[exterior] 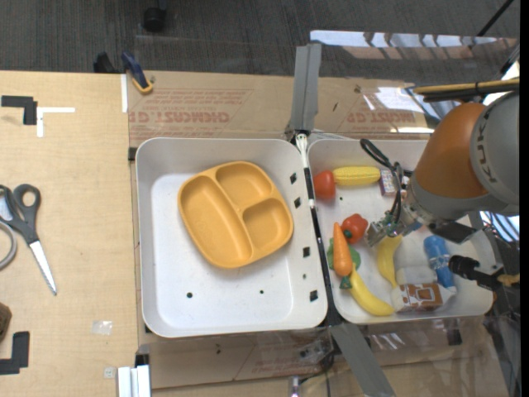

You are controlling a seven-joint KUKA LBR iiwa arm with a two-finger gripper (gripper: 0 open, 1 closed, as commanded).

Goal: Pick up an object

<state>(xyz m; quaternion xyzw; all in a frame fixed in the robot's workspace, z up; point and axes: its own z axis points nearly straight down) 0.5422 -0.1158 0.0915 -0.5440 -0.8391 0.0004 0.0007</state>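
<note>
Grey arm with orange band [463, 160] reached in from right, two-finger gripper [386, 230] low over right white bin [471, 304], touching upright yellow plastic banana [388, 259]; finger state unclear.

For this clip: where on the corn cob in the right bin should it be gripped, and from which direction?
Probably across the middle of the corn cob, coming straight down from above. It lies flat and lengthwise left to right near the bin's far wall, so closing across its narrow width suits it. A tomato sits at its left end and a small packet at its right, so the ends are crowded.
</note>
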